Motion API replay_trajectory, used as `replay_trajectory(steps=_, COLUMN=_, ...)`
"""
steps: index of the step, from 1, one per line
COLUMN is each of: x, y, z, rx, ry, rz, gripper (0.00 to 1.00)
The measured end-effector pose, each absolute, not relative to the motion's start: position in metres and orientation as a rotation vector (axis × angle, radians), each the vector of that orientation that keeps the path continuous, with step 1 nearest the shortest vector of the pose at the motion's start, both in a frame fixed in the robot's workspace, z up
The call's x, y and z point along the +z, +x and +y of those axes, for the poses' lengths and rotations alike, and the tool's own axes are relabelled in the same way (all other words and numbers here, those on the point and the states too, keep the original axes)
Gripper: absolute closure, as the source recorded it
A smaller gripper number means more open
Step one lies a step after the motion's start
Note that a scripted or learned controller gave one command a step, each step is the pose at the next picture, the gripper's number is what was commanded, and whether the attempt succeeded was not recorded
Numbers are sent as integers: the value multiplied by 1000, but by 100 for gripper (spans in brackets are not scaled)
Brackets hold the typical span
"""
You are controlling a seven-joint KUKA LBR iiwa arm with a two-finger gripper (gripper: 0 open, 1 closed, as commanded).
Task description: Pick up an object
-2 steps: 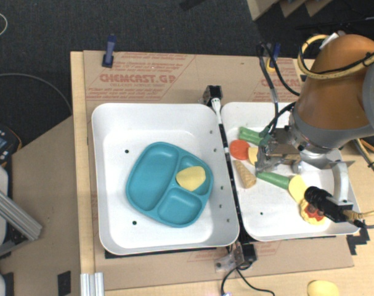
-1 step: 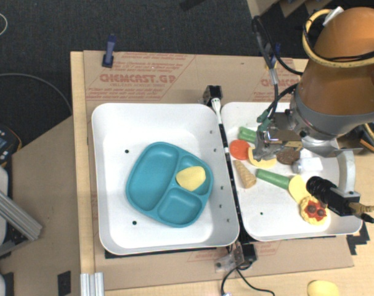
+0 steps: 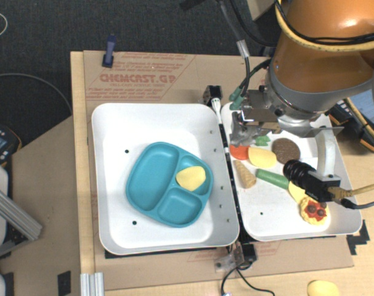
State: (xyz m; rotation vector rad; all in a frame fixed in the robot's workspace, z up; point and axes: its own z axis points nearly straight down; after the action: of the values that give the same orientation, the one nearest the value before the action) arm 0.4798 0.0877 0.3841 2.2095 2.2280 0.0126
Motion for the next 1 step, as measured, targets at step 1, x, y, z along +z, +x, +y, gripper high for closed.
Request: replay_trajectory(steps=1, x=423, y=480, z=22, rx=7, ry=2225, rz=2209, gripper=100)
